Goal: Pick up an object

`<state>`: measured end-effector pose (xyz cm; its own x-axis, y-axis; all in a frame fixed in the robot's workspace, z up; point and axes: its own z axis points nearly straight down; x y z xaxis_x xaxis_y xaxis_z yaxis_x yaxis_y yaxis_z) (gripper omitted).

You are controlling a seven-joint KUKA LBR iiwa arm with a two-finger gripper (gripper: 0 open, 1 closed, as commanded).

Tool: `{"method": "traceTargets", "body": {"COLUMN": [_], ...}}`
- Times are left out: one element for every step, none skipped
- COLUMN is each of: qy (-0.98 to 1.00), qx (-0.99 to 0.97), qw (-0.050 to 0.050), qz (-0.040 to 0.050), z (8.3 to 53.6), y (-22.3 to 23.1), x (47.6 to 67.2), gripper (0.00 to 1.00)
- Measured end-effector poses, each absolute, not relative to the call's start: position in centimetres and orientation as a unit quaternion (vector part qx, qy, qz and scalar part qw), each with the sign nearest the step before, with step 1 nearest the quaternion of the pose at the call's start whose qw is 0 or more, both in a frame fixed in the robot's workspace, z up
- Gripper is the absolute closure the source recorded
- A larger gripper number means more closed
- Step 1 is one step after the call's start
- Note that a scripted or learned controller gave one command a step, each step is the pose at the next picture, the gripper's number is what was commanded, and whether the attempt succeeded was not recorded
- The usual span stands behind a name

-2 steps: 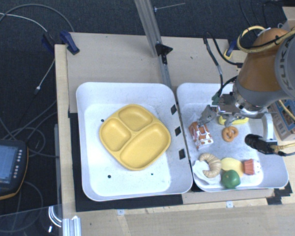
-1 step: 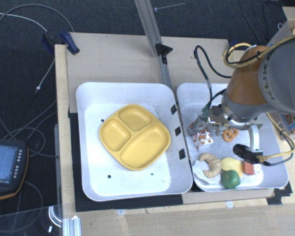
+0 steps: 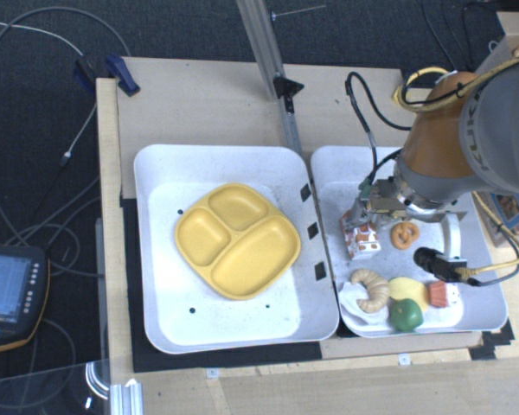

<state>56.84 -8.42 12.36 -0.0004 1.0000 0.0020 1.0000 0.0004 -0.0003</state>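
**Operator:** Which step am I on?

**Spotter:** By my reading, the grasp itself. Your gripper (image 3: 364,218) hangs low in the bin (image 3: 331,178) nearest the arm, and a small red-and-white carton (image 3: 362,241) sits right at its tip, touching it or just short of touching. That carton is your likeliest object.

**Operator:** Is it gripped?

**Spotter:** I cannot tell. The wrist hides how wide the gripper stands, and nothing shows the carton clamped, so don't count it as held.

**Operator:** What else is close?

**Spotter:** An orange pretzel (image 3: 404,234) lies just beside the gripper on the arm's side. Further towards the bin's near edge a white plate (image 3: 353,309) carries a pale croissant-shaped piece (image 3: 371,287), a yellow fruit (image 3: 404,289) and a green fruit (image 3: 406,316). The yellow tray (image 3: 238,240) lies well apart in the other bin (image 3: 156,232), on the side away from the arm.

**Operator:** And the next move?

**Spotter:** You probably need to close squarely on the carton and lift straight up, then check that it rises. It looks light and boxy, so an off-centre squeeze could tip it or let it slip out.
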Motion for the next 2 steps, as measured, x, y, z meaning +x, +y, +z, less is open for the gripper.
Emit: {"method": "traceTargets", "body": {"qy": [-0.707,-0.708], "qx": [-0.707,-0.706], "qw": [-0.002,-0.003], "qz": [-0.0016,-0.0023], "z": [16.9,22.6], "y": [-8.9,-8.0], "x": [56.5,56.1], "gripper": [1.0,1.0]}}
